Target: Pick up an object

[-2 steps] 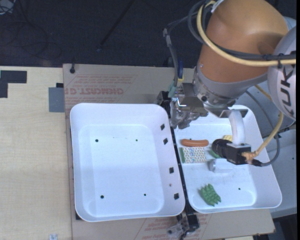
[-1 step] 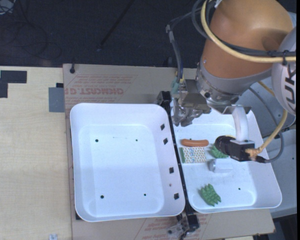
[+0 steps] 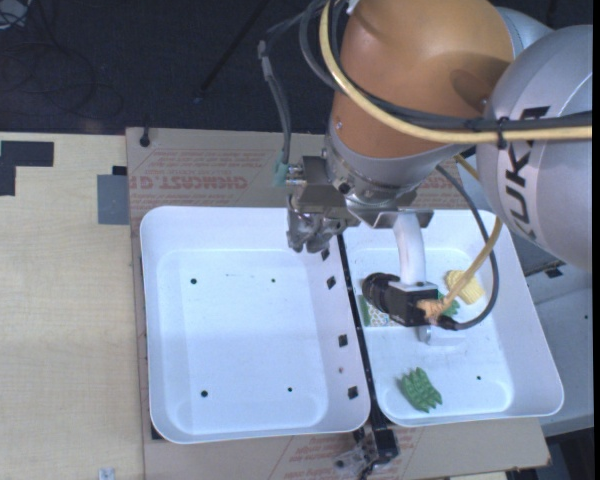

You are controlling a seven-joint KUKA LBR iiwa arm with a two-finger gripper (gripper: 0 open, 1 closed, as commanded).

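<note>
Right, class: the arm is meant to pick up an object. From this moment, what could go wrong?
1. The gripper sits above the edge where the left bin meets the right bin, so a descent here may hit that edge, not an object.
2. The green object lies apart near the right bin's front, likely needing a large correction.
3. The yellow object is partly hidden under the arm and could be knocked.

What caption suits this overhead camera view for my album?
End effector poised above the bins' divide; a green object lies in the right-hand bin.
</note>
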